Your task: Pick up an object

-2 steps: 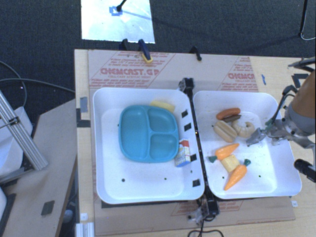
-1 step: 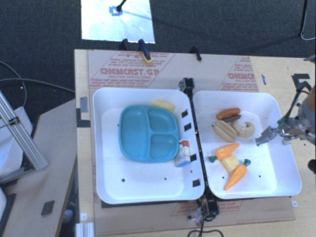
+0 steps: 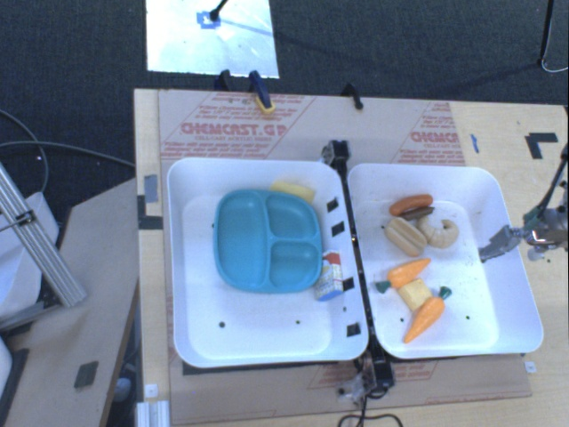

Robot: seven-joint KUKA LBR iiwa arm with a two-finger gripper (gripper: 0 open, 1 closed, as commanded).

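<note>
The right bin [image 3: 498,327] holds toy food. A red-brown sausage [image 3: 411,205] lies at the back, with a tan hot dog bun [image 3: 404,237] and a pale curled pastry [image 3: 440,231] just in front of it. Nearer the front lie a small carrot [image 3: 408,273], a yellow corn piece [image 3: 413,294] and a larger carrot [image 3: 425,318]. My gripper [image 3: 498,245] reaches in over the bin's right side, to the right of the pastry and apart from every item. Nothing shows in its grasp.
The left bin [image 3: 200,327] carries a blue compartment tray [image 3: 268,240], a yellow block [image 3: 293,189] behind it and a small carton [image 3: 330,278] leaning at its right corner. A black divider [image 3: 349,247] joins the bins. Clamps sit on the bench's back edge.
</note>
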